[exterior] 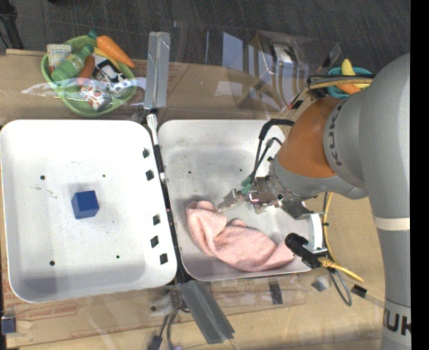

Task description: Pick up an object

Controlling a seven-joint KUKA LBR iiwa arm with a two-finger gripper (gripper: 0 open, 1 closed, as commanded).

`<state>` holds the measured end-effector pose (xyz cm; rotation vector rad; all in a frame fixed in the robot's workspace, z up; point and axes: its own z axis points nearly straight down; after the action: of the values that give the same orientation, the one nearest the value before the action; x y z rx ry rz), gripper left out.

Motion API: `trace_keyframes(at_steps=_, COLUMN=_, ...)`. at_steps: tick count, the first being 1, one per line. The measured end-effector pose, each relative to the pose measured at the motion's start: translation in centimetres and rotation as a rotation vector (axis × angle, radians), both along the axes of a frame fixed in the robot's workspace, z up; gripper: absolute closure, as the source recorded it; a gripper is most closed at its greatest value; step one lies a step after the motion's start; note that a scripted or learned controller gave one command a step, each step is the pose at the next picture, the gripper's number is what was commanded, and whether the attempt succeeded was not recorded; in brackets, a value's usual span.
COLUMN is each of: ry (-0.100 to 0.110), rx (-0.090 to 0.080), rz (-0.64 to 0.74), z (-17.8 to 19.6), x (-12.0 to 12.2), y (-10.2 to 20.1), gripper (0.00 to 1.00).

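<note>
Camera view: gripper [227, 200] just above pink cloth [233, 239].

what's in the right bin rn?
A crumpled pink cloth lies toward the right bin's near edge, the gripper just above it. Whatever is under the cloth is covered.

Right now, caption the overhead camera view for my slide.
Gripper poised over pink cloth in right bin; blue cube in left bin.
</note>
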<state>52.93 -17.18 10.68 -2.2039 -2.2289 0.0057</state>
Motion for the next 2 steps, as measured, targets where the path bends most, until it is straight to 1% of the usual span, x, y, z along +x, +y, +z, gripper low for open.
trace_keyframes(at_steps=1, ry=-0.002, rx=0.001, rz=0.121, z=-1.7, x=-0.5, y=6.6, gripper=0.00)
trace_keyframes(at_steps=2, ry=0.000, rx=-0.001, rz=0.059, z=-1.8, x=4.0, y=7.2, gripper=0.00)
